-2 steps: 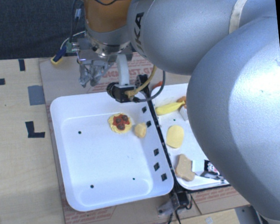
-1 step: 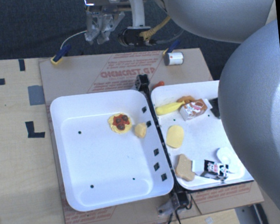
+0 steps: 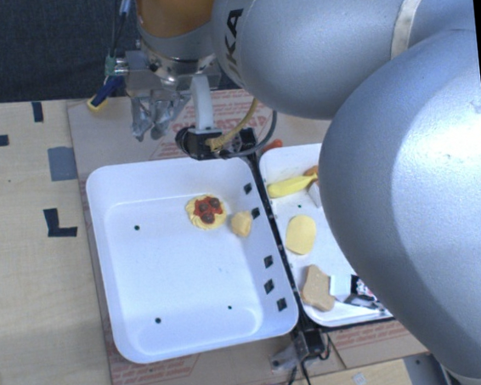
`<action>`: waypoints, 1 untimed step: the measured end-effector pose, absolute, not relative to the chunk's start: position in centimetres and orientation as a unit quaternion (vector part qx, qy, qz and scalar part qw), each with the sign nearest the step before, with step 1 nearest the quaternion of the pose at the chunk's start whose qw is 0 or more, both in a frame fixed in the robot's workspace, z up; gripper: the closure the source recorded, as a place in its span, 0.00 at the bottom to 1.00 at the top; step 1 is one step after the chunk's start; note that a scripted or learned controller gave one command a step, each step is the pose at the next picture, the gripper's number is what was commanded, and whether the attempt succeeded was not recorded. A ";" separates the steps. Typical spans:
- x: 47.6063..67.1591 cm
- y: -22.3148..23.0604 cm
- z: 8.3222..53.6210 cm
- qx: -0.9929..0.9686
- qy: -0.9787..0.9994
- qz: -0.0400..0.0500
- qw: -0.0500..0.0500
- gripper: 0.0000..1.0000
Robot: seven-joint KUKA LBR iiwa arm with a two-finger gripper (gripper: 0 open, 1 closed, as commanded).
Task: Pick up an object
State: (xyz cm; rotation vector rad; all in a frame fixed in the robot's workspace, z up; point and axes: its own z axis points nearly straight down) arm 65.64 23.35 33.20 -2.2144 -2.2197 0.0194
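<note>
On the tan bench (image 3: 27,278) we see the left white bin (image 3: 120,268) holding a small pizza (image 3: 206,210) beside a yellow lump (image 3: 240,224). The right bin (image 3: 343,317) holds a banana (image 3: 287,187), a yellow disc (image 3: 300,234) and toast (image 3: 316,288). The gripper (image 3: 155,124) hangs beyond the bins; we cannot tell its state.

A pale wooden tabletop (image 3: 27,278) was seen under a brown cardboard sheet (image 3: 115,132), on which two shallow white bins were set side by side. Black angular marks (image 3: 56,222) and a grey patch (image 3: 62,162) were noted on the tabletop left of the bins. Small black clips (image 3: 267,261) were ranged along the divide between the bins.
</note>
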 end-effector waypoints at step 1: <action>65.0 23.3 26.0 -0.706 -0.708 0.005 0.002 1.00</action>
